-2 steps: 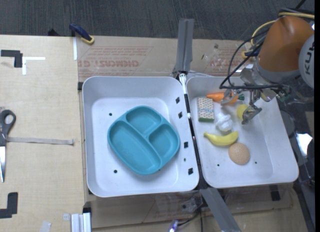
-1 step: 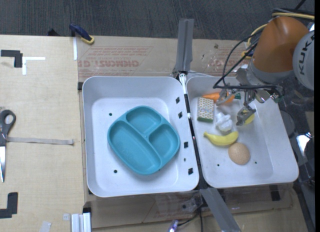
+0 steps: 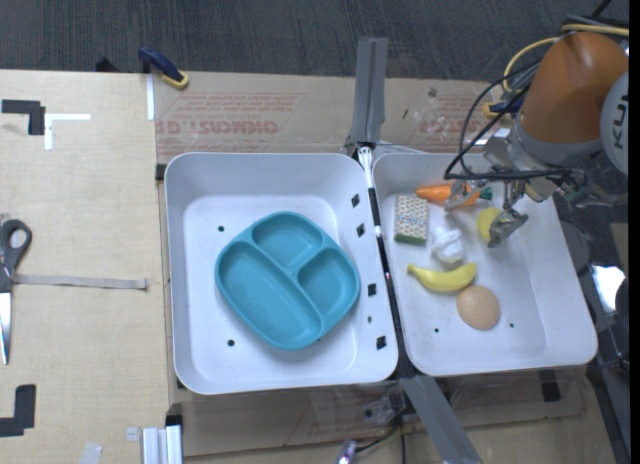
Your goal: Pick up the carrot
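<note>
The carrot [image 3: 433, 192] is a small orange piece with a green end, lying near the back of the right bin [image 3: 560, 342]. My gripper [image 3: 487, 210] hangs just right of it, low over the bin, below the orange-banded wrist. It is open: one finger [image 3: 463, 198] is at the carrot's right end, and the other finger [image 3: 510, 222] is farther right. A yellow lemon-like item [image 3: 487, 228] shows in the gap between them. Nothing is visibly gripped.
Also in the right bin are a speckled sponge block [image 3: 411, 218], a white crumpled item [image 3: 447, 246], a banana [image 3: 442, 276] and a tan ball [image 3: 479, 307]. The left bin [image 3: 190, 252] holds a blue divided plate [image 3: 288, 279]. Scissors [image 3: 10, 252] lie at the bench's far left.
</note>
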Available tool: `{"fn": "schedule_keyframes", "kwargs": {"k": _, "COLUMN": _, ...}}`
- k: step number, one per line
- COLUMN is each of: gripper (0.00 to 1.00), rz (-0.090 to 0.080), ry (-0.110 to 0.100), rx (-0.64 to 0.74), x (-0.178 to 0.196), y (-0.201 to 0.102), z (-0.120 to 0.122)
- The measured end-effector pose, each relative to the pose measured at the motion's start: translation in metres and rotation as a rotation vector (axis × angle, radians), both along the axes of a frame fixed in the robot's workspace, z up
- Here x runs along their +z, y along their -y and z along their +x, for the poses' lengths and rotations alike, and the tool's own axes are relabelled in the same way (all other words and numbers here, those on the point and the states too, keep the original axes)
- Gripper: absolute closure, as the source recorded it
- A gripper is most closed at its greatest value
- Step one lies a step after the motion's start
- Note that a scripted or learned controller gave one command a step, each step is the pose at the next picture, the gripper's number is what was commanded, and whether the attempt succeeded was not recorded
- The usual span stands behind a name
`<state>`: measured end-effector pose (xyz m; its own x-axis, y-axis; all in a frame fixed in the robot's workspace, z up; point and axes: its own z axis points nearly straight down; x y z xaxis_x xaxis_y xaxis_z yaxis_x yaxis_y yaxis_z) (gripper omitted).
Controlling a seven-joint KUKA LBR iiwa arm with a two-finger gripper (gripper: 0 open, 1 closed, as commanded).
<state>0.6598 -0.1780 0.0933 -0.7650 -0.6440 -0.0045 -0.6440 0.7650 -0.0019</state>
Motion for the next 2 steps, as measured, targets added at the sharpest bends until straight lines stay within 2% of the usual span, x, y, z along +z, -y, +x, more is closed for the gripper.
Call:
{"fn": "schedule_keyframes", "kwargs": {"k": 1, "gripper": 0.0, "rz": 0.0, "ry": -0.006, "rx": -0.076, "x": -0.0008, "y": -0.0241, "z": -0.0011}}
{"fn": "schedule_keyframes", "kwargs": {"k": 2, "gripper": 0.0, "rz": 0.001, "ry": -0.006, "rx": -0.076, "x": -0.0009, "y": -0.0241, "z": -0.0012}}
